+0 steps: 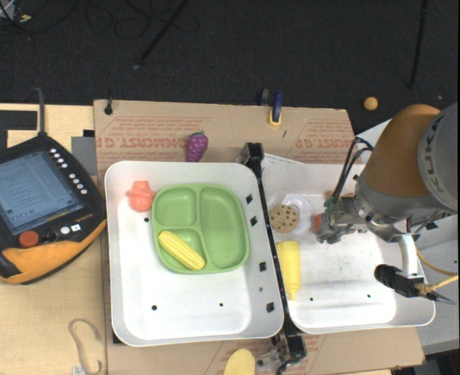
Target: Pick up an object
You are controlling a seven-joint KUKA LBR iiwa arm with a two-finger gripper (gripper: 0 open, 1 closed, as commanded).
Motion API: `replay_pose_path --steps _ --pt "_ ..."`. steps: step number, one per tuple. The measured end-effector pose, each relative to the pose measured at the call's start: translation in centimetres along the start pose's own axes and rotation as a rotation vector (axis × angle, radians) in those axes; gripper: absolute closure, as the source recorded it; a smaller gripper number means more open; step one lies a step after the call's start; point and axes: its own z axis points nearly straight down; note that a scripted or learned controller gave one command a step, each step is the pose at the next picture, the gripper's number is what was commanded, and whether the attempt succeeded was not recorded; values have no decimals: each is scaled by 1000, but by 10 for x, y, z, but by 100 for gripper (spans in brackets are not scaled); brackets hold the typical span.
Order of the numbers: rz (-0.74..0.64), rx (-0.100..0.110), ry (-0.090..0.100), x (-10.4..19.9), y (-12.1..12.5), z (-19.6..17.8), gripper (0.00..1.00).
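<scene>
Gripper (329, 229) low in right bin (347, 307), arm (405, 170) overhead.

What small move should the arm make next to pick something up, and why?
Probably a short shift toward the left bin and a descent onto the cookie. The pincer sits low in the right bin, just right of the cookie, with nothing visibly between its fingers. The yellow bottle lies a little farther off, so the cookie looks like the nearest target.

Green plate (222, 233), yellow corn (181, 250), brown speckled cookie (283, 218), white bins (183, 319).
</scene>
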Motion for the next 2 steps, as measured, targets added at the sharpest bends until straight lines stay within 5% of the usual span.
replay_pose_path --steps 1,2 --pt "1 -2 -1 -4 0 -63 100" --pt "0 2 0 -6 0 -80 100"
